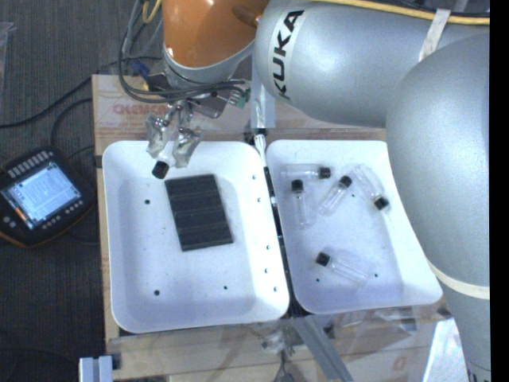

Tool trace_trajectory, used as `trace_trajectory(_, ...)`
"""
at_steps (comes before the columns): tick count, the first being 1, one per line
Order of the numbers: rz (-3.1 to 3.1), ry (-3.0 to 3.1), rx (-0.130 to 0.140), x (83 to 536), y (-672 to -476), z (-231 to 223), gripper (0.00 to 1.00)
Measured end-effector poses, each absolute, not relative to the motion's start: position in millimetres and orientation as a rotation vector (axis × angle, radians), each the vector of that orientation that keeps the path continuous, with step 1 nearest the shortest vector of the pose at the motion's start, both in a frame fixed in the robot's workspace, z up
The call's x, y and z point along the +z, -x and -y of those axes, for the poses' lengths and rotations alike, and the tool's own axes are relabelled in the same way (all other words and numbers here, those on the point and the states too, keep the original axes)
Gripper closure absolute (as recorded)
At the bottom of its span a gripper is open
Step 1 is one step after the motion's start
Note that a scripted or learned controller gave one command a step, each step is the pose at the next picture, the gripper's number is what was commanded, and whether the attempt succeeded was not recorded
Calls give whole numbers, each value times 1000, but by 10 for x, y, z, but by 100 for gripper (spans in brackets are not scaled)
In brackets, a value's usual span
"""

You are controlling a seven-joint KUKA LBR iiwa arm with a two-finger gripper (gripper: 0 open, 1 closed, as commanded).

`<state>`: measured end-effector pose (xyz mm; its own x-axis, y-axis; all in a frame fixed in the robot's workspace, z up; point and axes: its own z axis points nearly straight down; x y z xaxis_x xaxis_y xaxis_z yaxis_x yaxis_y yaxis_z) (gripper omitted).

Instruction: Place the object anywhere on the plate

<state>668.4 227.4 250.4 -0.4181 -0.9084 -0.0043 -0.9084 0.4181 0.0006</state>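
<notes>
A dark, ribbed rectangular plate [199, 211] lies flat in the left white bin [127, 277], slightly toward its back. My gripper [173, 154] hangs over that bin's back left corner, just above and left of the plate's far corner. It is shut on a small clear vial [164, 162], whose black cap sticks out below the fingers. The vial is tilted, with the cap pointing toward the bin's left side, and it is off the plate.
The right white bin [409, 237] holds several clear vials with black caps, such as one [336, 195] near the middle and one [342, 267] toward the front. A teach pendant [40, 197] lies left of the bench. The big grey arm covers the right side.
</notes>
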Motion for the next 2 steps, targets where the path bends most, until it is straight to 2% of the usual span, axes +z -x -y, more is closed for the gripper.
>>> trace_trajectory(1, -2550, 1832, 0, 2370, -6405, -2212, 100)
trace_trajectory(2, -2124, 2307, 7, 3320, -6393, -2258, 100)
